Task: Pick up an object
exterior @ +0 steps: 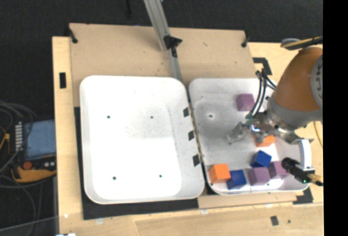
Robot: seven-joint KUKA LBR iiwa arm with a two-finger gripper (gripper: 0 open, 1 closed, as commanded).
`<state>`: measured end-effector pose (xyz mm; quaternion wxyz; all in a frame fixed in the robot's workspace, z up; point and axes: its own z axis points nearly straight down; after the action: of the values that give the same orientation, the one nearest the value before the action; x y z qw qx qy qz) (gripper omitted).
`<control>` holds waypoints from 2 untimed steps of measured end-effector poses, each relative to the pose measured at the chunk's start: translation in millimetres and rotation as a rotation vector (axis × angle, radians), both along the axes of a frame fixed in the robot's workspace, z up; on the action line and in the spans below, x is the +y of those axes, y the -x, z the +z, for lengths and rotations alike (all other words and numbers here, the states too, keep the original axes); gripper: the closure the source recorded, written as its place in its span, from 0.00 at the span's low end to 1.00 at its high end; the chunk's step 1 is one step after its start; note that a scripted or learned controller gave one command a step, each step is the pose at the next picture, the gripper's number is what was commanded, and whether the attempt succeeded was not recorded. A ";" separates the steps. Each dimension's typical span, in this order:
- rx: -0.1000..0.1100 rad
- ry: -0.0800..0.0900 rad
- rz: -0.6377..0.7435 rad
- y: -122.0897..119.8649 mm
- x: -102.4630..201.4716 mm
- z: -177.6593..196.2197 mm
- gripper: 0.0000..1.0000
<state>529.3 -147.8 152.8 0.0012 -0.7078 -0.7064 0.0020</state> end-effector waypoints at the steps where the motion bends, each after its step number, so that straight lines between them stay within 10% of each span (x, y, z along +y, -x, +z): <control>1: 0.000 0.000 -0.001 1.1 -1.1 -52.4 0.00; 2: -0.009 -0.001 -0.009 -1.5 -1.7 -38.6 1.00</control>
<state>530.8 -149.5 114.1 -0.0016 -0.7110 -0.7032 -0.0017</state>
